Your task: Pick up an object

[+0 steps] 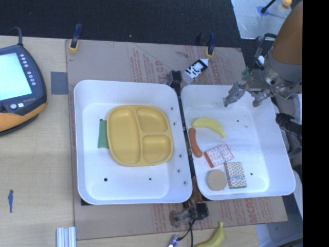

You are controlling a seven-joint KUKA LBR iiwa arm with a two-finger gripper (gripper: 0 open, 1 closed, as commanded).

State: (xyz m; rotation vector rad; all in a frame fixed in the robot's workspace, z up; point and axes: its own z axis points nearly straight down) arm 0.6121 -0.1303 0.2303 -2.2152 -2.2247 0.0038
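Gripper (pixel 245 98) hangs jaws apart, gripping nothing, over the upper right of the right bin (pixel 267 138) — probably lining up on the banana (pixel 208 125) just below-left, 1 of 5 items there.

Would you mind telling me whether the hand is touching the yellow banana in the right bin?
Apart. The camera view shows bare white bin floor between the hand and the banana, which lies lower in the right bin.

Hand (pixel 245 98) spread empty above right bin (pixel 267 138), banana (pixel 208 125) below.
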